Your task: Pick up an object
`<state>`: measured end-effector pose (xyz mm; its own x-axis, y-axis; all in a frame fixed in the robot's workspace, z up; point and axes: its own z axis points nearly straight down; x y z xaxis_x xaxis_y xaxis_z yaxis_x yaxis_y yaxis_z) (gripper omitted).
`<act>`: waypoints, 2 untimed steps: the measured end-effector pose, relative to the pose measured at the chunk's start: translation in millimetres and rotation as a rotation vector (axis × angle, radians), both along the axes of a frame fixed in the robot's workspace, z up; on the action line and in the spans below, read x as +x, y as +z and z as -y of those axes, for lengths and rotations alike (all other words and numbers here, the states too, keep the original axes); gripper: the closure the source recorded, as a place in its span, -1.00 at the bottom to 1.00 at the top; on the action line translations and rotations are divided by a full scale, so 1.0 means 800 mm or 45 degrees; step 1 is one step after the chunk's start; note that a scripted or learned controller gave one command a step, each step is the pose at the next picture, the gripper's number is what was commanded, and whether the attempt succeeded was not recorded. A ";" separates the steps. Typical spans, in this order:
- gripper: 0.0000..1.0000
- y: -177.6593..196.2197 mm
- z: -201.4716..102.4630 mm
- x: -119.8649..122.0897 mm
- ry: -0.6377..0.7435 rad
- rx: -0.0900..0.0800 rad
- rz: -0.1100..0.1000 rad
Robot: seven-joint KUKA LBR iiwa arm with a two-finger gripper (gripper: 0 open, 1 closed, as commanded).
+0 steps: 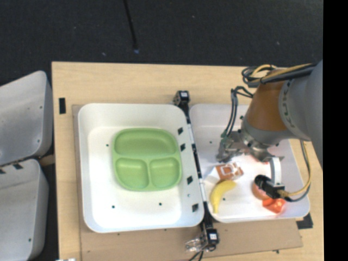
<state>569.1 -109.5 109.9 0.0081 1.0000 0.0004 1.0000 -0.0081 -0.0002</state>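
My gripper (228, 154) hangs low over the right bin (209, 124), below the grey and orange wrist. Just under it, slightly toward the front, lies a small orange and white packet (229, 171); I cannot tell whether the gripper touches it. A yellow banana (220, 193) rests near the bin's front left corner, next to the packet. An orange-red object (274, 204) lies at the front right of the same bin.
The left bin (98, 211) holds a green divided plate (147, 158) at its middle. A ridge with black clips (191, 162) separates the two bins. The arm covers the right bin's back right part.
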 end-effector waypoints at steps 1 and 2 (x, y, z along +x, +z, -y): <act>1.00 0.078 0.008 0.003 0.002 -0.002 0.007; 1.00 0.130 0.009 0.005 0.012 -0.002 0.006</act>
<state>572.7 -116.8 213.7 -0.0011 1.0000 -0.0011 1.0000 0.0011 0.0045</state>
